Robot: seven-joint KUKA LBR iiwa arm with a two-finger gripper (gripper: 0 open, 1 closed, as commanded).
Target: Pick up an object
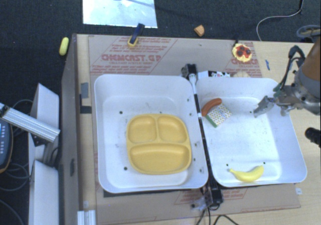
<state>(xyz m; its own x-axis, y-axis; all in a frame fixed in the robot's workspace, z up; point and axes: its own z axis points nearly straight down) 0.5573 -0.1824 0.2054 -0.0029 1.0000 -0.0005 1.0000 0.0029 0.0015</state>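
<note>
The right bin (286, 143) holds three things. An orange-red sausage (211, 105) lies near the bin's left wall, touching a small green-and-white patterned block (219, 115). A yellow banana (247, 173) rests near the front edge. My gripper (267, 104) hangs over the right bin's back right part, well to the right of the sausage and block. Nothing shows in its grasp. The left bin (108, 118) holds a yellow divided plate (159, 143).
On the bench behind the bins lie a small toy pizza (243, 51) and a blue-and-yellow piece (135, 34). An orange bit (199, 30) and a yellow piece (63, 45) lie off the bench. The arm's body (308, 76) rises at the right edge.
</note>
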